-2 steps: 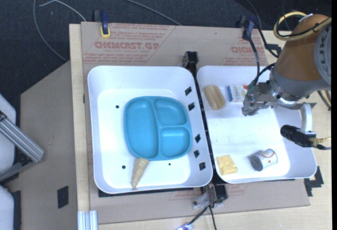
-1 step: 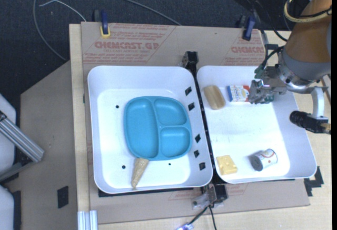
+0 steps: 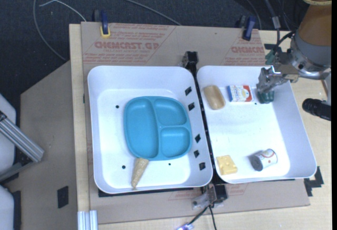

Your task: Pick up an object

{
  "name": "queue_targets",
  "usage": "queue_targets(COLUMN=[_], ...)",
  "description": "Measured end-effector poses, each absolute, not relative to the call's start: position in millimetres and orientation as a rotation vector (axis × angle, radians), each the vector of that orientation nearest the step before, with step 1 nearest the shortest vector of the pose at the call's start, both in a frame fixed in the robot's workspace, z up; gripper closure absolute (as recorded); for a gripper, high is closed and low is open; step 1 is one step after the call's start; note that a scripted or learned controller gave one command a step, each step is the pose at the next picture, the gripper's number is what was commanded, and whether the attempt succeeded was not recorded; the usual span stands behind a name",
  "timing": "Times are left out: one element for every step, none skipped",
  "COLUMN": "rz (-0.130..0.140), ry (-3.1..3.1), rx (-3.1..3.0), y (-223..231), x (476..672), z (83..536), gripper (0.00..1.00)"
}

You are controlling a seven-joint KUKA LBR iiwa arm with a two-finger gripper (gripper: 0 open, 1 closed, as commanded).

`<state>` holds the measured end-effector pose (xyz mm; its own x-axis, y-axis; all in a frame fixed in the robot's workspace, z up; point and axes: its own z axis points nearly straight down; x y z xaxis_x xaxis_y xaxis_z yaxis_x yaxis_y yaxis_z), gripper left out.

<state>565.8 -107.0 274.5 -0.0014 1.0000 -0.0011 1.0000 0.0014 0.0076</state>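
So the gripper [image 3: 266, 93] is hanging over the upper right of the frame, just right of the little red and white box [image 3: 239, 93] in the right bin [image 3: 295, 129]. Can't tell how it's set from here. It's sitting close to the bin wall, so I'm guessing it clips the rim or just nudges the box toward the bread roll [image 3: 214, 97].

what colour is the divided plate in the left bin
Light blue plate, seen in the camera view.

Blue divided plate [image 3: 157, 127], tan cone [image 3: 139, 171], white bins [image 3: 100, 118], brown bread roll [image 3: 214, 97], yellow cheese wedge [image 3: 227, 165], red-white-blue carton [image 3: 239, 93], orange-banded grey arm [image 3: 316, 29]
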Motion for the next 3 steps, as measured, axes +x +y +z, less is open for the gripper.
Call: queue_targets(rz=[0.000, -0.001, -0.004], ry=[2.231, 2.233, 2.229], rx=[2.218, 2.218, 2.220], y=[-51.2, 11.7, 63.7], x=[557.6, 560.1, 561.4], z=[264.5, 249.0, 225.4], gripper=[1.00, 1.00, 1.00])
